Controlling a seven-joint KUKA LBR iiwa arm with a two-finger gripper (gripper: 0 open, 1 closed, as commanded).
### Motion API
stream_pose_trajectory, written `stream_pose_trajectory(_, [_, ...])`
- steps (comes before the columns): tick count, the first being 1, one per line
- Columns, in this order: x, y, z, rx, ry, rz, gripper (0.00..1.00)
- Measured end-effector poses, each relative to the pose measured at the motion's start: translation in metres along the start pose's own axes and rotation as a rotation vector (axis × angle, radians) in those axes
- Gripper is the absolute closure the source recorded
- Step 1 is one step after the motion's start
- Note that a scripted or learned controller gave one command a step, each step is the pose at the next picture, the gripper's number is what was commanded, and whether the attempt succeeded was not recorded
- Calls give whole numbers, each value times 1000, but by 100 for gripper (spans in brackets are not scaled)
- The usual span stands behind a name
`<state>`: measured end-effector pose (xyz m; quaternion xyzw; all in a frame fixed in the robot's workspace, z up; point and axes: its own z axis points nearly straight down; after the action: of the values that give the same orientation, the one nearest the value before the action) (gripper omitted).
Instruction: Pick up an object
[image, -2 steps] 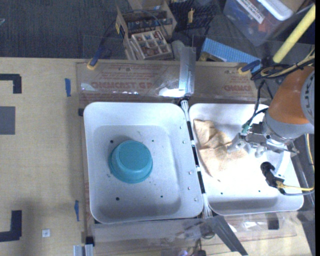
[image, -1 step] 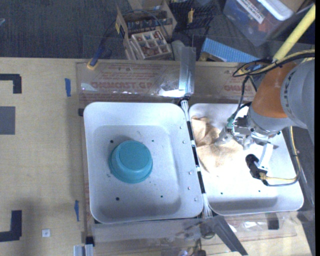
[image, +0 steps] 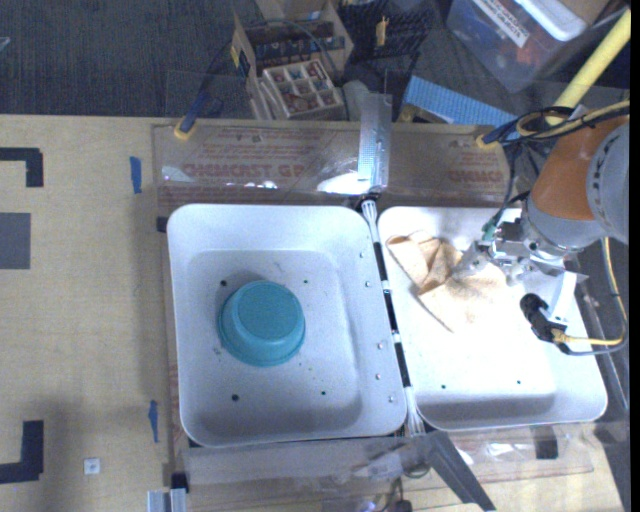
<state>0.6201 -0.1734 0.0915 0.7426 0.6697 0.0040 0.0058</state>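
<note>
A crumpled tan cloth (image: 445, 280) lies in the right bin (image: 500, 395), toward its far left part. My gripper (image: 475, 258) comes in from the right and sits low at the cloth's right edge, its tips at or on the fabric. An upside-down teal bowl (image: 262, 321) rests in the middle of the left bin (image: 270, 420).
Grey arm with its orange band (image: 570, 185) hangs over the right bin's far right corner, with a black cable and yellow plug (image: 545, 320) trailing below it. Clear plastic sheets and boxes of clutter (image: 295, 75) lie beyond the bins.
</note>
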Motion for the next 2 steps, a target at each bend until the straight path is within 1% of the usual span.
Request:
stream_pose_trajectory(1, [-18,33,1,3,0,-162,0])
stream_pose_trajectory(2, [76,28,0,3,3,-321,0])
